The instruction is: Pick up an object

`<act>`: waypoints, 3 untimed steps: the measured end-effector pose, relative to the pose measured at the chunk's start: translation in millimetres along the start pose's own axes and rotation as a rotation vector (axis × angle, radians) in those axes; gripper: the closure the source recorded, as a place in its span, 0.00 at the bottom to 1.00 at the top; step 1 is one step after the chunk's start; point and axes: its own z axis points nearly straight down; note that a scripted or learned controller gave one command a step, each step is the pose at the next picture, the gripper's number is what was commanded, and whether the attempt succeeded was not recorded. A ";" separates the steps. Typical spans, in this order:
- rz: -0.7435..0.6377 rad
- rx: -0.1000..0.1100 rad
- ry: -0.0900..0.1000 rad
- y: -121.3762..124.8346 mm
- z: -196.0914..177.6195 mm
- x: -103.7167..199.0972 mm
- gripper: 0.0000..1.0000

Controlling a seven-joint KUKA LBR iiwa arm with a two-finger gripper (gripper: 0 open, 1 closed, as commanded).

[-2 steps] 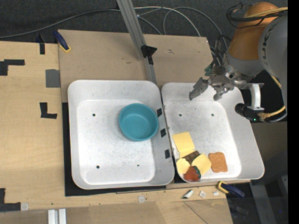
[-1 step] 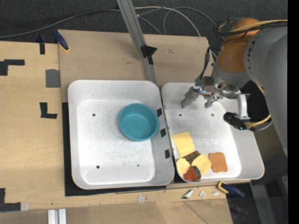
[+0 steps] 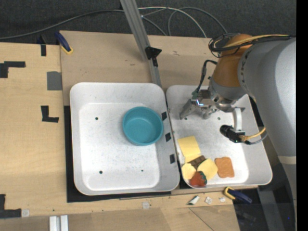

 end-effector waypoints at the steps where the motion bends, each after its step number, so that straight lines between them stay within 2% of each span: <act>1: -0.001 -0.006 0.000 1.8 -14.4 0.6 1.00; 2: 0.000 -0.013 0.000 8.8 -69.9 9.3 1.00; 3: 0.001 -0.014 -0.001 3.6 -130.7 5.2 1.00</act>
